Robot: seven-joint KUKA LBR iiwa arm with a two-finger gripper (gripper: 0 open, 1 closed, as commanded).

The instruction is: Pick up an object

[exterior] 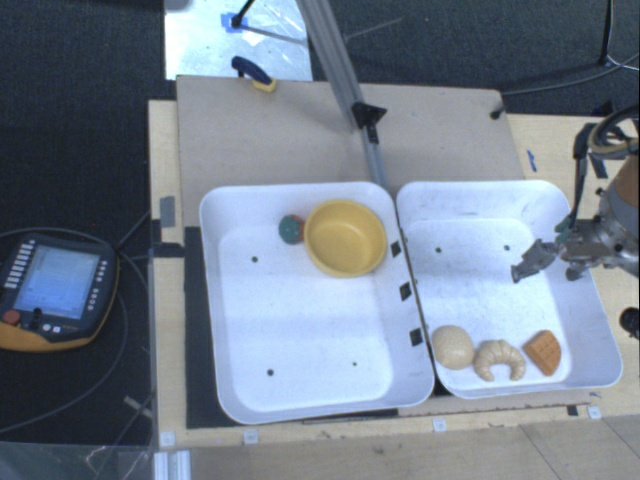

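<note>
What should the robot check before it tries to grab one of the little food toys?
1. Toys to pick in the right white bin: round beige bun, pale croissant and orange waffle piece sit along its near edge: ok.
2. Gripper above a toy: it hangs over bare bin floor, farther back than the toys: not ok.
3. Nothing between the fingers: ok.
4. Fingers open wide enough: cannot tell.
5. Toys apart enough: bun and croissant nearly touch: cannot tell.
</note>
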